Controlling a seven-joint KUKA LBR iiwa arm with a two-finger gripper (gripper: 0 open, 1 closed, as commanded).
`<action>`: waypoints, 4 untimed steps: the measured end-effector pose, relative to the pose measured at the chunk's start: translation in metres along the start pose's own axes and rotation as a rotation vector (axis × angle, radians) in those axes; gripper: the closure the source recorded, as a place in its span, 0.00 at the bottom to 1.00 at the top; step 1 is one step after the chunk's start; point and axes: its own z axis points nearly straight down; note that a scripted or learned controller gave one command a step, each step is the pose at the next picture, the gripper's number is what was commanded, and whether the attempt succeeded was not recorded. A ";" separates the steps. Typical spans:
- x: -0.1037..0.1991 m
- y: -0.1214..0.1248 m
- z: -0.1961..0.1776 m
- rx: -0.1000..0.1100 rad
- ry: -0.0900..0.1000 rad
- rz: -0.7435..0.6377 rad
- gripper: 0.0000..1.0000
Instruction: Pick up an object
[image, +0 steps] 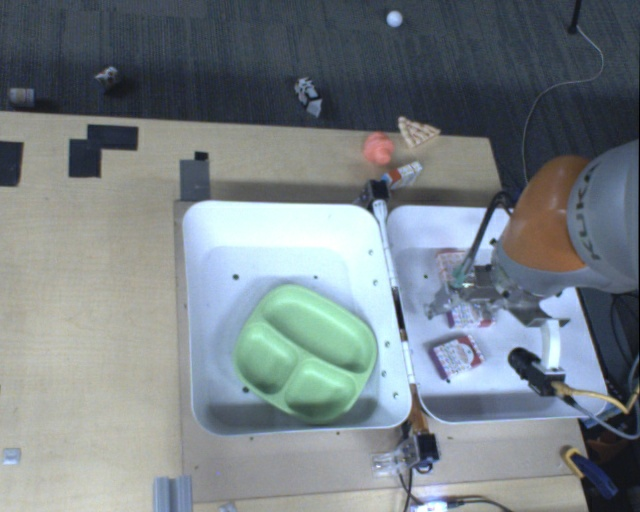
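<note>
A green divided plate (305, 350) lies in the left bin (215, 300). In the right bin (420, 240) a small red and white packet (455, 357) rests near the front. Another pale packet (452, 268) lies farther back. A third red and white packet (467, 316) sits right under my gripper (462, 298), which reaches down into the middle of the right bin. The arm with its orange band (545, 225) covers the bin's right side.
Behind the bins on the bench lie a pink ball (378, 148), a wedge-shaped toy (418, 131) and a small red and white tube (402, 176). Black patches mark the bench at the far left. Small bits lie on the dark floor beyond.
</note>
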 end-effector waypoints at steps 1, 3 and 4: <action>0.001 0.001 -0.011 -0.004 0.000 -0.001 1.00; 0.007 0.016 0.018 0.003 -0.004 0.002 0.00; 0.008 0.020 0.005 -0.006 -0.002 -0.002 1.00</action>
